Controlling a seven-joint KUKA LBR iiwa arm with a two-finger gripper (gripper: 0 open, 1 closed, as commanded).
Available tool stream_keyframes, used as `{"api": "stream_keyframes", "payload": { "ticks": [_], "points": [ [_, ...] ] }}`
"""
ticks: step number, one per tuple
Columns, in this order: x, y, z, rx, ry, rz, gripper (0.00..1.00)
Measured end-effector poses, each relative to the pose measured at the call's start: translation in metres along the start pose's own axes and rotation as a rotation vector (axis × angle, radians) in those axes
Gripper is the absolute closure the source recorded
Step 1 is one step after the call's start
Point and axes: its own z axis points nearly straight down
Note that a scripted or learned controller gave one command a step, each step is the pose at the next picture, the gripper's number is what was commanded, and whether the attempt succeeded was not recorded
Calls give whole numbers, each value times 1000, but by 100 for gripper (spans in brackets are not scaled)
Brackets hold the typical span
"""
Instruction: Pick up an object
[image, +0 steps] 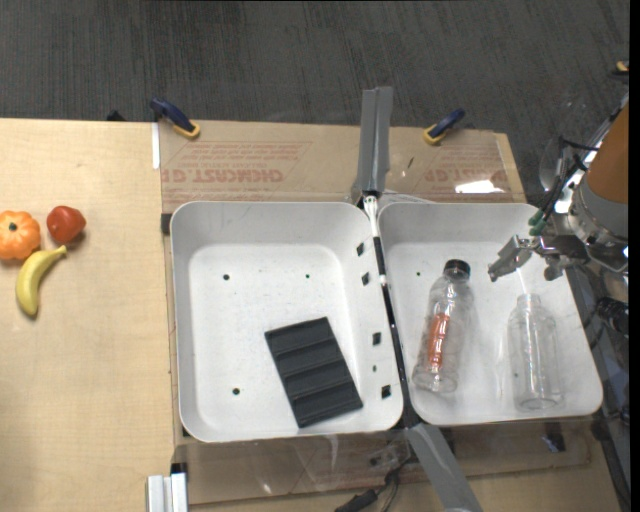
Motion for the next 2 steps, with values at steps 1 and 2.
{"api": "stream_keyframes", "payload": {
  "ticks": [1, 2],
  "points": [
    [17, -14, 0, -1, 0, -247, 0],
    [42, 6, 128, -2, 0, -255, 0]
  ]
}}
